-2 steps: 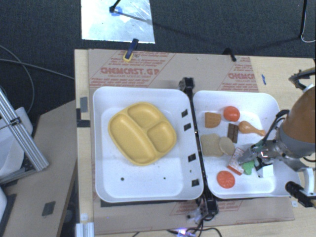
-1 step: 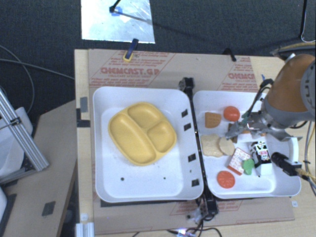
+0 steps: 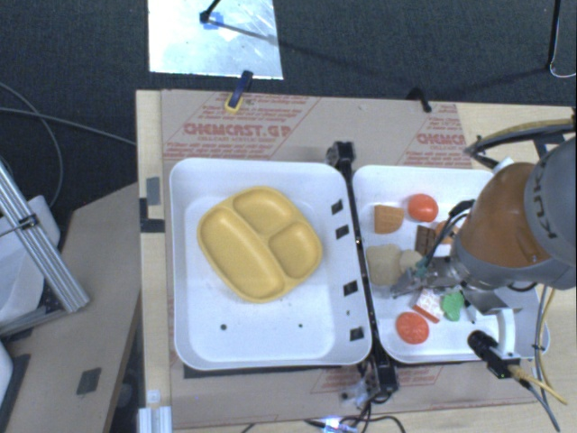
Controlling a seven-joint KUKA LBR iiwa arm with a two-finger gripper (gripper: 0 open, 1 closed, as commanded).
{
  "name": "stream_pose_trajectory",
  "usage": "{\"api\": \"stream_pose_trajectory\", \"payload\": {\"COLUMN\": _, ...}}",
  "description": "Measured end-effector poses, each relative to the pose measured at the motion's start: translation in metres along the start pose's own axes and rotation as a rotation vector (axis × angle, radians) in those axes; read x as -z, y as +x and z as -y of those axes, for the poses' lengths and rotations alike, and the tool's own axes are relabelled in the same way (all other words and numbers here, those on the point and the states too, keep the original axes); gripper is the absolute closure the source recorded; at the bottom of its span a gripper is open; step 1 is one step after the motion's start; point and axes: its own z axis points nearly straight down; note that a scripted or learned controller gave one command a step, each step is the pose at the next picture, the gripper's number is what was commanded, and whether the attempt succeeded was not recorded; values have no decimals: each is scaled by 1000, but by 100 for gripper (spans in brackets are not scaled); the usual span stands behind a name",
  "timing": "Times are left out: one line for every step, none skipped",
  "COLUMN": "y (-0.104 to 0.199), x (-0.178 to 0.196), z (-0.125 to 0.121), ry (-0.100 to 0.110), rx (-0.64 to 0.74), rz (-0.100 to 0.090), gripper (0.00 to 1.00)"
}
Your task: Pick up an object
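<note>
Fingers of our gripper (image 3: 403,283) hang low in the right bin (image 3: 379,332), beside the beige lump (image 3: 382,262); whether they are parted we cannot tell. We judge the grasp pending; next, close and lift.

we see the counter (image 3: 108,242), a pale wood surface, covered across most of its top by a brown sheet of cardboard (image 3: 297,124) printed with red lettering. two shallow white bins sit on that cardboard side by side, touching along a black hinge strip: the left bin (image 3: 194,332) toward 9 o'clock, the right bin (image 3: 379,180) toward 3 o'clock. a small yellow and blue clip (image 3: 239,91) lies at the cardboard's 12 o'clock edge.
</note>
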Motion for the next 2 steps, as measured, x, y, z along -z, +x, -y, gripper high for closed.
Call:
{"api": "stream_pose_trajectory", "payload": {"y": 76, "x": 101, "z": -84, "ry": 10, "rx": 14, "rz": -16, "gripper": 0}}
{"api": "stream_pose_trajectory", "payload": {"y": 70, "x": 94, "z": -77, "ry": 26, "rx": 3, "rz": -14, "gripper": 0}}
